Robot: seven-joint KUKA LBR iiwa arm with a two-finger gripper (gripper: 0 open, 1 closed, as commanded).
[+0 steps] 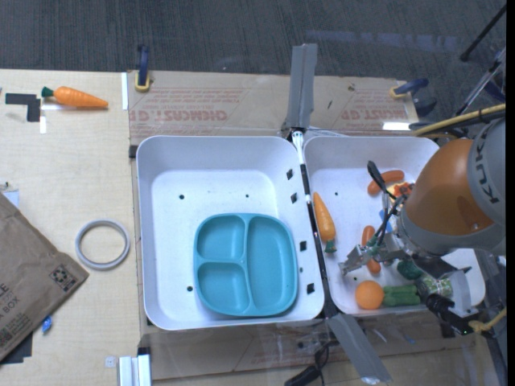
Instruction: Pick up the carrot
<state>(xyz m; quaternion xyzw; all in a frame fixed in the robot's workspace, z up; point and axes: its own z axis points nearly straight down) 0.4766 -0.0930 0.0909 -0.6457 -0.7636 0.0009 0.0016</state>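
An orange carrot (323,215) with a green tip lies in the right bin (346,155), close against its left wall, pointing up and down the view. My gripper (356,260) hangs low over the same bin, a short way right of and below the carrot, apart from it. An orange ball (369,295) sits just below the gripper. The grey arm with its orange band (445,193) covers the bin's right side. A second carrot (76,97) lies outside the bins on the bench at far left.
A teal divided plate (245,264) rests in the left bin (161,215). The right bin also holds sausage-like pieces (387,180), a small orange piece (368,236) and a green item (400,296). A tape ring (102,242) and a cardboard box (28,284) lie on the left bench.
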